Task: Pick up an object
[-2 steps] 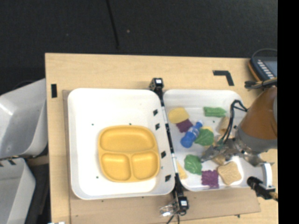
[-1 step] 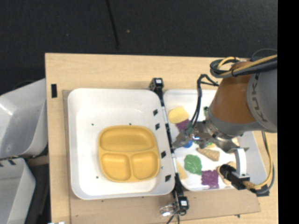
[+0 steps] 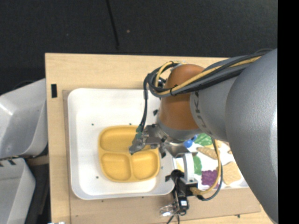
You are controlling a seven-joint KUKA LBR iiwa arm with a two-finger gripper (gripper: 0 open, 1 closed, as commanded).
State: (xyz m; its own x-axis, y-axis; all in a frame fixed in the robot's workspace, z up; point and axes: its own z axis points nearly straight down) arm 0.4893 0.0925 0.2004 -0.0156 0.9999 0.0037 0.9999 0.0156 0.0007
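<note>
Camera view: the grey arm point(image 3: 243, 101) enters from the right and covers most of the right bin. Its orange band point(image 3: 180, 97) sits above the wrist, with black and yellow cables looping over it.

1. Gripper. The gripper point(image 3: 137, 146) is lowered into the left white bin point(image 3: 84, 125), at the right edge of the yellow divided plate point(image 3: 127, 153). Its dark tip meets the ridge where the plate's compartments join. How far the tool is open cannot be told from this angle, and nothing is visibly lifted in it.

2. Task object. The yellow divided plate lies flat on the bin floor, toward the near right part of the left bin. It has one large compartment on the far side and two smaller ones on the near side.

3. Right bin. Partly hidden under the arm are a tan cracker-like piece point(image 3: 231, 171), a purple grape cluster point(image 3: 209, 176) and a green leafy item point(image 3: 198, 162), all close together.

4. Surroundings. Both bins rest on a light wooden bench point(image 3: 93, 69).
</note>
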